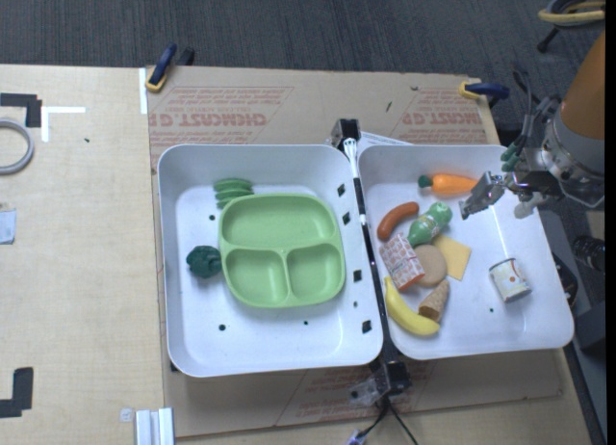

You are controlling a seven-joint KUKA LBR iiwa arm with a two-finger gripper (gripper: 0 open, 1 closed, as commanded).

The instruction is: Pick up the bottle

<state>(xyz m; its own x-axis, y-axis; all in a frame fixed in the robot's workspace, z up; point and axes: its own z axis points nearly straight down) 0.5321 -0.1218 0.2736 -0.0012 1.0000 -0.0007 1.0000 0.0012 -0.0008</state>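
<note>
A small green bottle (427, 226) lies tilted in the middle of the right bin (539, 323), touching a red sausage (397, 219) on its left and a yellow cheese slice (456, 257) on its right. My gripper (502, 199) hovers over the upper right part of that bin, to the right of the bottle and apart from it. Its fingers (478, 197) are spread open, and nothing sits between them.
An orange carrot (450, 183) lies just left of the gripper. A small white can (510, 279) stands below it. A cracker pack (400, 261), a cookie (430, 263) and a banana (408, 313) crowd below the bottle. The left bin (183, 337) holds a green divided plate (282, 248) and broccoli (203, 260).
</note>
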